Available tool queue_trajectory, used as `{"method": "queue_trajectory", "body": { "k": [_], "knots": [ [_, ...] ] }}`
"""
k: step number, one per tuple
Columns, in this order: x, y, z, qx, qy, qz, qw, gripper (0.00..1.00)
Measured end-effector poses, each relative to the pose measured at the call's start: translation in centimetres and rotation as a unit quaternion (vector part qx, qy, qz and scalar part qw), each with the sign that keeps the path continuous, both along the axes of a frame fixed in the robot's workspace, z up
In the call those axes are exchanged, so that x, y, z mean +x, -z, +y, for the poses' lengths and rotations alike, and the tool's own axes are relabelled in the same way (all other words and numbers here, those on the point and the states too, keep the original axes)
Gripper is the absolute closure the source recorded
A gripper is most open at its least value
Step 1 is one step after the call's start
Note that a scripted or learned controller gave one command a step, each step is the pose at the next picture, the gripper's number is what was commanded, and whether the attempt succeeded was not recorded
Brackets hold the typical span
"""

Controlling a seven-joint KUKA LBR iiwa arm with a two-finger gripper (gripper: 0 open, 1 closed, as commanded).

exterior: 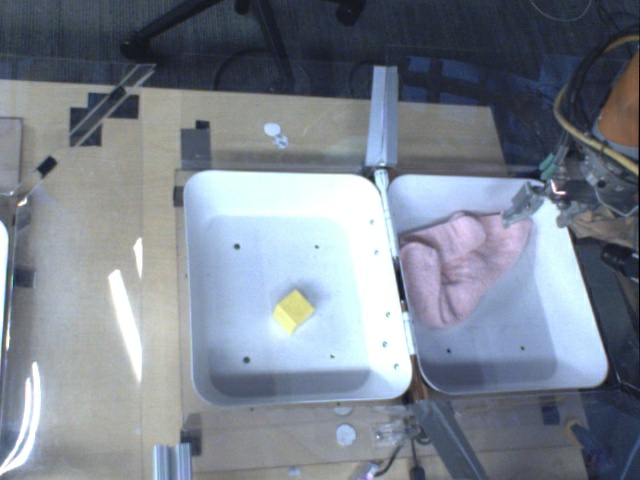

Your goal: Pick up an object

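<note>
**A:** Where was the gripper (pixel 527 206)?

**B:** At the far right corner of the right bin (pixel 580 363), just at the far tip of the pink cloth (pixel 462 265). Whether its fingers were released or clenched on the cloth, I could not tell; the view was too small and cluttered there.

**A:** And the cloth itself?

**B:** Bunched in the far left part of that bin, pressed against the left wall and stretching up toward the far right corner. The near half of the bin floor lay bare, so there was open room toward the near rim.

**A:** The other bin?

**B:** The left bin (pixel 215 208) held one small yellow block (pixel 294 311), a little near of centre and well apart from every wall, with free floor all round it.

**A:** How close were the bins?

**B:** Their inner rims touched along a metal strip (pixel 382 118) that ran away to the far side of the bench (pixel 90 298).
</note>
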State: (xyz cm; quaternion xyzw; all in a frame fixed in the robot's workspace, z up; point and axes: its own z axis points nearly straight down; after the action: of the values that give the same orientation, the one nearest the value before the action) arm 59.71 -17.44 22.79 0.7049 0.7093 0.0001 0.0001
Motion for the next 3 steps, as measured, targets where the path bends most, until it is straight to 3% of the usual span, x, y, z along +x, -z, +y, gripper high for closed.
{"method": "queue_trajectory", "body": {
  "k": [1,2,3],
  "knots": [
    [-1.5,12.64,-2.49,0.0,0.018,-0.001,0.9998,0.0],
    [-1.51,12.65,-2.51,-0.0001,0.018,-0.001,0.9998,0.0],
    [-1.36,11.74,-2.39,0.0,0.016,-0.002,0.9999,1.0]
  ]
}}
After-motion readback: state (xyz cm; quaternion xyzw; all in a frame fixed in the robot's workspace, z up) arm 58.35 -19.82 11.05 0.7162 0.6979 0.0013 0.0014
